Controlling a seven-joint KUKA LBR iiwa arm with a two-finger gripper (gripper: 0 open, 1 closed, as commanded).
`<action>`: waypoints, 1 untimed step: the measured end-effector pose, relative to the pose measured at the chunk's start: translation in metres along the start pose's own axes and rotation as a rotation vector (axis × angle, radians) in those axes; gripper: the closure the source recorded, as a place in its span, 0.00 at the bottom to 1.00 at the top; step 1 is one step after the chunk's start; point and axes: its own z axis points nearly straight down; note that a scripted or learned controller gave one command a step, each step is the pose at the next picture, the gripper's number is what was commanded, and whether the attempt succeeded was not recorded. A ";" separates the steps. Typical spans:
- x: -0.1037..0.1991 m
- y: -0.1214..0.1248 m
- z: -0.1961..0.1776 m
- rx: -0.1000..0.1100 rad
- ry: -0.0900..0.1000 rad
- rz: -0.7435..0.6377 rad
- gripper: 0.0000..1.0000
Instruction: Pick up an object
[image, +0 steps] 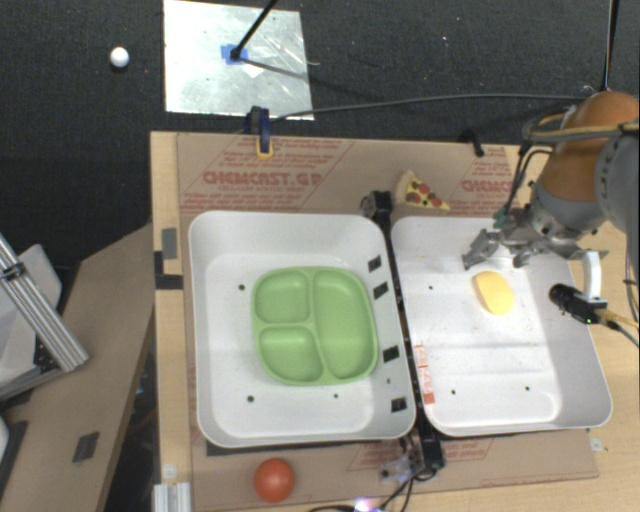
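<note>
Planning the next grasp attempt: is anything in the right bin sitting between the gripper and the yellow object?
Nothing visible does. The gripper hangs just above and behind the yellow object, which lies alone on the floor of the right bin.

A single fixed camera looks down at a slant from above the bench (300, 165), near enough to frame both white bins (215, 330) side by side, the arm (585, 150) entering from the right, apparently cropped there.
</note>
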 end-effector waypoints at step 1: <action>0.000 0.002 -0.014 -0.007 -0.001 -0.001 1.00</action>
